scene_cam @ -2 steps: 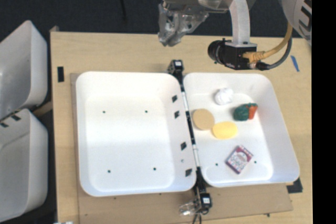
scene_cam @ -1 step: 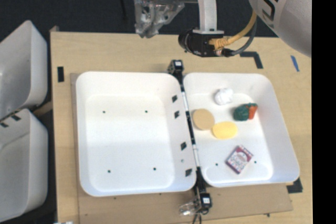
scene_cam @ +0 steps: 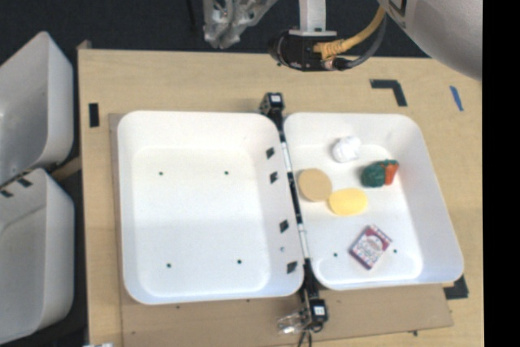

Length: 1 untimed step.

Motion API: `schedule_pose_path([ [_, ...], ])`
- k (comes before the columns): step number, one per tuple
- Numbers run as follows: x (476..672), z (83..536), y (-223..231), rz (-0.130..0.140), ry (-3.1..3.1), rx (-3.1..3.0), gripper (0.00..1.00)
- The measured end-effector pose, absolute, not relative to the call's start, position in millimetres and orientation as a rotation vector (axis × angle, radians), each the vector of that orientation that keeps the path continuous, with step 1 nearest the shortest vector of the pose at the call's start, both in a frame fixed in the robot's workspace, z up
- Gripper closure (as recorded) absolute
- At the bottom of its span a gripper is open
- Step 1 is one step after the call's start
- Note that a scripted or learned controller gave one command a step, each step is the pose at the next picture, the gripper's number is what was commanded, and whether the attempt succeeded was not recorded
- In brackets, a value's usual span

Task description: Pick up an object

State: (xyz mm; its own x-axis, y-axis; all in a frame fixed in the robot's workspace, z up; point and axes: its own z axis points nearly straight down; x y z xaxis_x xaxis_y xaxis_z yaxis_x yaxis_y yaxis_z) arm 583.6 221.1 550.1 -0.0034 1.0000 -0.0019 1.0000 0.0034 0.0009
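Note:
My gripper [scene_cam: 226, 22] hangs high at the top of the view, above the bench's far edge and well away from both bins. Nothing shows between its fingers. The right bin [scene_cam: 422, 175] holds a tan round disc [scene_cam: 314, 184], a yellow oval piece [scene_cam: 348, 202], a small white lump [scene_cam: 346, 148], a green object with an orange end [scene_cam: 379, 174], and a small dark red patterned packet [scene_cam: 370, 246]. The disc and the yellow piece lie close together near the bin's left side.
The left bin [scene_cam: 130, 199] sits beside the right one, joined by a dark clipped seam [scene_cam: 286, 191]. White rounded housings [scene_cam: 28, 175] stand at the left edge of the bench. Black corner marks dot the wooden board [scene_cam: 162, 77].

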Motion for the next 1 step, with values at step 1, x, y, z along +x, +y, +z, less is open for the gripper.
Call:
schedule_pose_path([
  [1, 603.2, 550.1, 220.4, -0.001, 2.219, 2.22, 1.0],
])
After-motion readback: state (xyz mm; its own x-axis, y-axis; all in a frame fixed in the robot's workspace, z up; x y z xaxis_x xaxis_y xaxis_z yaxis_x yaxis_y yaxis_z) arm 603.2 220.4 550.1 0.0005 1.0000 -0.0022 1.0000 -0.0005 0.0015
